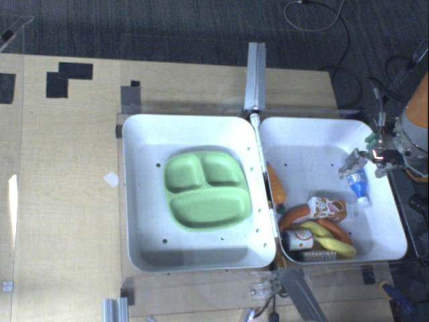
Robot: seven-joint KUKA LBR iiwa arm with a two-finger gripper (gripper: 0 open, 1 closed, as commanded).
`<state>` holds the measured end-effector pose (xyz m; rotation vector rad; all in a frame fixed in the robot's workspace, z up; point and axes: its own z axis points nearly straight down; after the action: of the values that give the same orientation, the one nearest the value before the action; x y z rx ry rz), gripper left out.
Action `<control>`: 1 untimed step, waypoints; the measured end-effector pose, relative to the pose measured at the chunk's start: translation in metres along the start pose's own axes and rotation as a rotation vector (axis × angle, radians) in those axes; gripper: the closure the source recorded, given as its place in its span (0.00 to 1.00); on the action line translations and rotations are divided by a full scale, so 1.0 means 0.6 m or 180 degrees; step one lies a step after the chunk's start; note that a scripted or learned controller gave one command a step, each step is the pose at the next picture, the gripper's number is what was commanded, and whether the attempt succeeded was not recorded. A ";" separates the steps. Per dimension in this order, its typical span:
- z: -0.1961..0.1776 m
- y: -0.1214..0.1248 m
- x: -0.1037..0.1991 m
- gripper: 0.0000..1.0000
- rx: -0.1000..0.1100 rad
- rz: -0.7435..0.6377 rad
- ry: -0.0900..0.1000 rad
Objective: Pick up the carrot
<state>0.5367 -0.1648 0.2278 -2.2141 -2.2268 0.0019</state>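
The carrot (275, 185) is a short orange piece lying lengthwise against the left wall of the right bin (315, 136), next to the divider. My gripper (362, 164) hangs over the right side of that bin, well to the right of the carrot and apart from it. A small blue and white bottle (360, 188) sits just below the gripper; whether it is held I cannot tell.
At the right bin's front lie a red sausage (295, 215), a white and brown packet (327, 208), a banana (330, 243) and a dark can (298, 240). A green divided plate (204, 188) rests in the left bin (144, 180).
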 end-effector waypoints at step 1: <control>0.170 0.187 0.047 0.00 0.0001 0.0265 0.0002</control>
<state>0.6485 -0.1359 0.1254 -2.3043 -2.1325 0.0018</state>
